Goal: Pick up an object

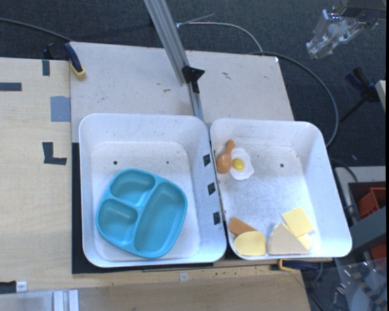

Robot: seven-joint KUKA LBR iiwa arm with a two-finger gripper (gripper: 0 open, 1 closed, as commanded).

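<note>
Looking down, we see the gripper high at the top right, outside both bins, holding nothing; its opening we cannot tell. In the right bin lie a fried egg and yellow cheese pieces; the left bin holds a blue plate.

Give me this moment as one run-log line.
gripper: top right, off the bins, holds nothing | right bin: fried egg, cheese | left bin: blue tray | pick: not begun
</note>
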